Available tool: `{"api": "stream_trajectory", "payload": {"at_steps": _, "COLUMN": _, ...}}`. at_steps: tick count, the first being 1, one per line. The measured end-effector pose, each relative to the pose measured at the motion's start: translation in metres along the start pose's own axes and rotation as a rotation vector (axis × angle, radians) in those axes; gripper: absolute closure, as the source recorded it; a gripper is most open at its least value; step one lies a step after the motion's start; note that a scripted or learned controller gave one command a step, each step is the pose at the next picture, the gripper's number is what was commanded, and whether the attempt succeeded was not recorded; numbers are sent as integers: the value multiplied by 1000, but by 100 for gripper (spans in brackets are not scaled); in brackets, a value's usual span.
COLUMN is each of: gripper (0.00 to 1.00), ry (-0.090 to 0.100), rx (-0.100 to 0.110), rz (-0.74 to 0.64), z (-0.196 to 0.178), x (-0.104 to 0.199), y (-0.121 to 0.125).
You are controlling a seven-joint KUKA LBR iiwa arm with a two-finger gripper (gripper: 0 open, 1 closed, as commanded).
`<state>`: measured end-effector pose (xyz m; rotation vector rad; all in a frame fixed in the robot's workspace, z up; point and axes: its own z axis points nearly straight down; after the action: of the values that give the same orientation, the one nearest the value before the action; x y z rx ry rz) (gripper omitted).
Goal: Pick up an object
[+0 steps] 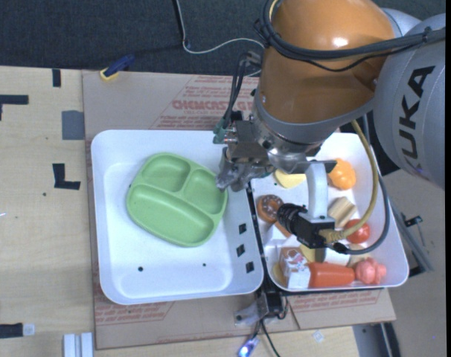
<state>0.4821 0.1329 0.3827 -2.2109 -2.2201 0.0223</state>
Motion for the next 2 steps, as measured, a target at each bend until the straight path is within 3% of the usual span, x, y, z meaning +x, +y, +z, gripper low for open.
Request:
{"api": "stream_trajectory", "payload": {"at_steps": 1, "gripper": 100, "ry": 4, "rx": -12, "rz": 1, "z": -18, "x": -1, "y": 1}}
{"api": "stream_trajectory", "payload": {"at_steps": 2, "gripper": 100, "ry": 3, "rx": -9, "rz": -1, "z": -27, "x": -1, "y": 1}}
